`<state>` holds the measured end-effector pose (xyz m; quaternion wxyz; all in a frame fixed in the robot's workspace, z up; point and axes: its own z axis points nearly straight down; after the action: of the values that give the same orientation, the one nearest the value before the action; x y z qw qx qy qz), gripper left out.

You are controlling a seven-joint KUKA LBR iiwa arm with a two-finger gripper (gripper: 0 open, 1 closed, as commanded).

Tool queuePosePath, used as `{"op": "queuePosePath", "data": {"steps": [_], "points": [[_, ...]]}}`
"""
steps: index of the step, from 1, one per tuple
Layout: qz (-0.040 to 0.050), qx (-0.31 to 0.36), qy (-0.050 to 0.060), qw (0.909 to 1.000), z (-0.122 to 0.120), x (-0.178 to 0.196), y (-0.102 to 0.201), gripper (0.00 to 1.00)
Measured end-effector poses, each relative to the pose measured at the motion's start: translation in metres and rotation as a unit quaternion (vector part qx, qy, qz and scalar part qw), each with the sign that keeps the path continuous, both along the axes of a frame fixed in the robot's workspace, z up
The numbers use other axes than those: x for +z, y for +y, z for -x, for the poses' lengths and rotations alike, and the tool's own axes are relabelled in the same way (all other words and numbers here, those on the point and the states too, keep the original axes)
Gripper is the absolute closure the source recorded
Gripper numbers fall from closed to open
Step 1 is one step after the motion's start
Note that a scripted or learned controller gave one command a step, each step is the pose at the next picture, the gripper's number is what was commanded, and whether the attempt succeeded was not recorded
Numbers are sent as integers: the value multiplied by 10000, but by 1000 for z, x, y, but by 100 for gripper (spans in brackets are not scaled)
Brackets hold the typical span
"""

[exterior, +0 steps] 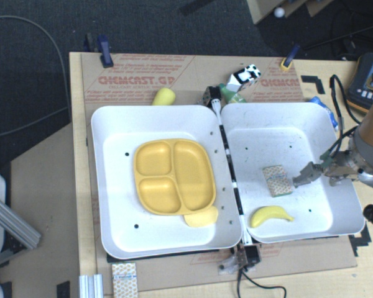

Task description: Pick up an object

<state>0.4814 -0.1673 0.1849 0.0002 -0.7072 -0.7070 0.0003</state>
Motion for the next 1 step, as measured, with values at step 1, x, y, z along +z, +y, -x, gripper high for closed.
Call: {"op": "queuePosePath", "data": {"steps": [1], "points": [[-2, 6, -5, 10000, 0, -101, 41, 0]]}}
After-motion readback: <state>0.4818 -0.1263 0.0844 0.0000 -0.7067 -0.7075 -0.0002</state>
